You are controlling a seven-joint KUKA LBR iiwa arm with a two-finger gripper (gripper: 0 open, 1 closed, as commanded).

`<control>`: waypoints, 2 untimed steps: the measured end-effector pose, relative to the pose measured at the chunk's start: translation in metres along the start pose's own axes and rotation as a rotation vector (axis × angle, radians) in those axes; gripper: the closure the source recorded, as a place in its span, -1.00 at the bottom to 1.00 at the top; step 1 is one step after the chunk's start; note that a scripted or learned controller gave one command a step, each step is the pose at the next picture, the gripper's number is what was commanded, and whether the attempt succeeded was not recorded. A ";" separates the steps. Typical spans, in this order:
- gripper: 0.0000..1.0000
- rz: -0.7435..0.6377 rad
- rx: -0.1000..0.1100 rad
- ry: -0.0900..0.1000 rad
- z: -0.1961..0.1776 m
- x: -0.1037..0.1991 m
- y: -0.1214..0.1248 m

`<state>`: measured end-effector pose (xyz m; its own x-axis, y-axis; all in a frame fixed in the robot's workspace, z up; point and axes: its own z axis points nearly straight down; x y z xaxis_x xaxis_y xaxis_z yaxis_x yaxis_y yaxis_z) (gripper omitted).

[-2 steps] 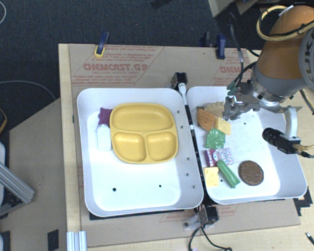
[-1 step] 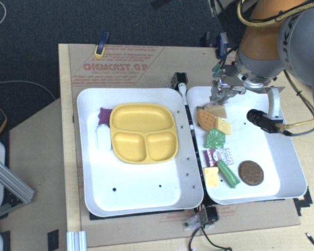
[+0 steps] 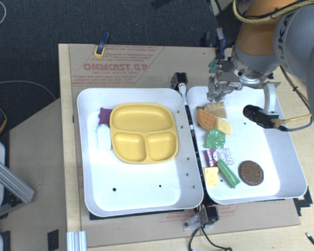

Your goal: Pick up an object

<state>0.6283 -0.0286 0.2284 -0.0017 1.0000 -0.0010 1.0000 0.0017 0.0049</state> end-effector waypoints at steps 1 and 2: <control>1.00 0.003 0.008 0.001 -0.002 0.002 -0.013; 1.00 0.000 0.001 0.000 -0.005 0.003 -0.003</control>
<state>0.6252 -0.0255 0.2337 -0.0017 1.0000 -0.0014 1.0000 0.0017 0.0043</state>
